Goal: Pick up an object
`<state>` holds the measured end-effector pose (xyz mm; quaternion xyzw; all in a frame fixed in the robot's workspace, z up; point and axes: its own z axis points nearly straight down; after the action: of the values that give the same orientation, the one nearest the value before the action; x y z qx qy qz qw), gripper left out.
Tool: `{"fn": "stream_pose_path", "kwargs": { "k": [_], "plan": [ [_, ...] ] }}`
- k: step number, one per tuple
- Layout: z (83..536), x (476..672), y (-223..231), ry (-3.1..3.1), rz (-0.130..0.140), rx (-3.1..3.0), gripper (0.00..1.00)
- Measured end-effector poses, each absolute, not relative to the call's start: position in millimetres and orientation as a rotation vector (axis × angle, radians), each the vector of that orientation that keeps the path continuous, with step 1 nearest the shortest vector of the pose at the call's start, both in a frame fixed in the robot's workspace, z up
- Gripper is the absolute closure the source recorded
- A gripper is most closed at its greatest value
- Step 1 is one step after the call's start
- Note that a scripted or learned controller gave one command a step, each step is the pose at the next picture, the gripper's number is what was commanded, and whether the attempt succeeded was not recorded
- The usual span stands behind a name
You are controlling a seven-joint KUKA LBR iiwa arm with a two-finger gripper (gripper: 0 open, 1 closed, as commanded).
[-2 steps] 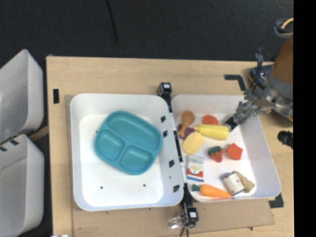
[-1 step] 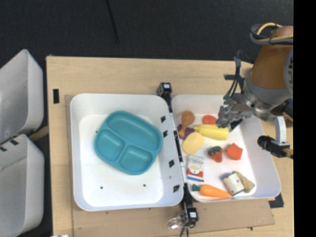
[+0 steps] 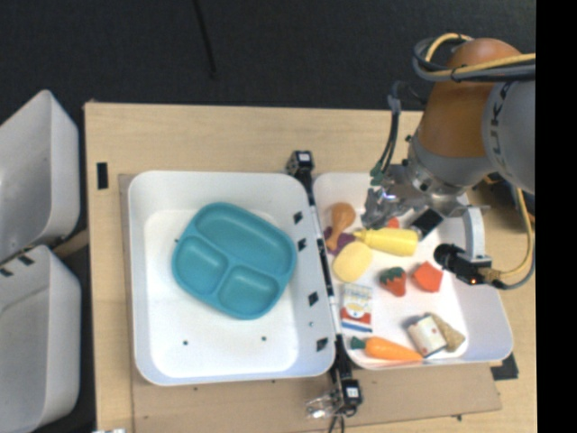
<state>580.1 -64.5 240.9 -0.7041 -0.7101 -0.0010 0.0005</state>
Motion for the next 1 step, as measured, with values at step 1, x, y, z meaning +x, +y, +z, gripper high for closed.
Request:
{"fn": "stream_pose_path", "kwargs": {
  "k": [1],
  "plan": [
    [237.4,569.0,-20.6,-2.226,0.003,-2.214,1.0]
  ]
}}
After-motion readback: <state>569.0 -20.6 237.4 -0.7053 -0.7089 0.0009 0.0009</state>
